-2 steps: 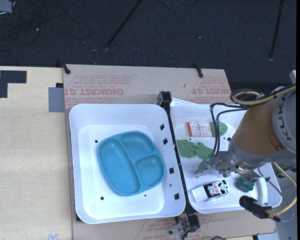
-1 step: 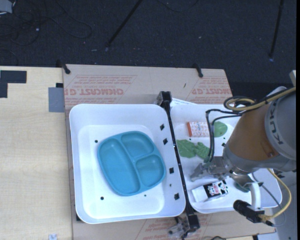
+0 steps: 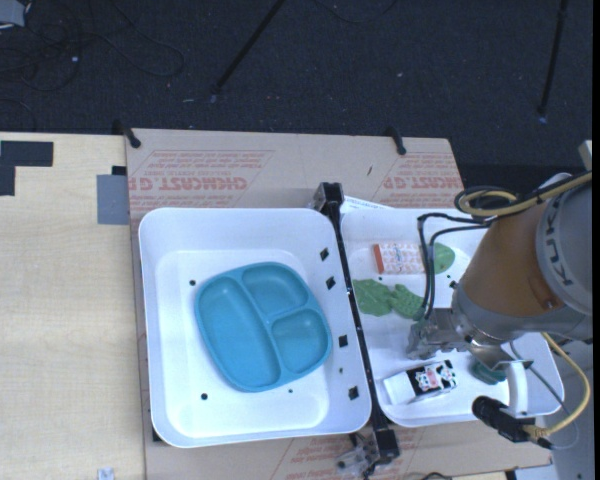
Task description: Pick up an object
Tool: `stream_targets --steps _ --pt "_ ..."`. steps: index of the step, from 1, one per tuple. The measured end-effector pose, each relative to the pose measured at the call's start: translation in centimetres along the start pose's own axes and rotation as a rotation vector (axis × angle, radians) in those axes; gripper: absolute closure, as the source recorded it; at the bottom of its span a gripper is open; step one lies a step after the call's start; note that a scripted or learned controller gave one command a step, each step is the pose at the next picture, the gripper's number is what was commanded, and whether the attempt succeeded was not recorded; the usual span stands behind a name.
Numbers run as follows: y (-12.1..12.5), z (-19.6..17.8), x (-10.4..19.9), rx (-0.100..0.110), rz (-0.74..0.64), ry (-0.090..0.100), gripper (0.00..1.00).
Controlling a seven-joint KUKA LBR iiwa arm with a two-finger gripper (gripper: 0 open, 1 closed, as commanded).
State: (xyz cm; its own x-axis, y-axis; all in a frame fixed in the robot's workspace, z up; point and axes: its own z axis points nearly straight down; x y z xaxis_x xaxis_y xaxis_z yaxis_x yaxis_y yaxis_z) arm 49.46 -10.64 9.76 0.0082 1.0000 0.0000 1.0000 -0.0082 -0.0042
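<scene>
A blue divided plate (image 3: pixel 261 324) lies in the left bin (image 3: pixel 170 268). In the right bin (image 3: pixel 365 223) I see a green leafy piece (image 3: pixel 380 297), a small white container with an orange label (image 3: pixel 398 258), a white box with black print (image 3: pixel 423 381) near the front, and a teal item (image 3: pixel 487 373) partly hidden under the arm. My gripper (image 3: pixel 423 338) hangs low in the right bin, between the green piece and the white box. The grey and orange arm (image 3: pixel 515 268) covers the bin's right half.
A black divider (image 3: pixel 342 298) separates the two bins. Both rest on brown cardboard (image 3: pixel 240 168) atop a pale wooden bench (image 3: pixel 50 298). Cables (image 3: pixel 450 218) loop over the right bin's far side, and a black fitting (image 3: pixel 500 416) sticks out by its front rim.
</scene>
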Motion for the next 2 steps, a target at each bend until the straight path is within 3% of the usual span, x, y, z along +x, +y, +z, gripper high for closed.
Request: stream_targets --steps 2 --pt "0.9 -11.5 1.3 -0.008 -0.009 0.0 1.0"
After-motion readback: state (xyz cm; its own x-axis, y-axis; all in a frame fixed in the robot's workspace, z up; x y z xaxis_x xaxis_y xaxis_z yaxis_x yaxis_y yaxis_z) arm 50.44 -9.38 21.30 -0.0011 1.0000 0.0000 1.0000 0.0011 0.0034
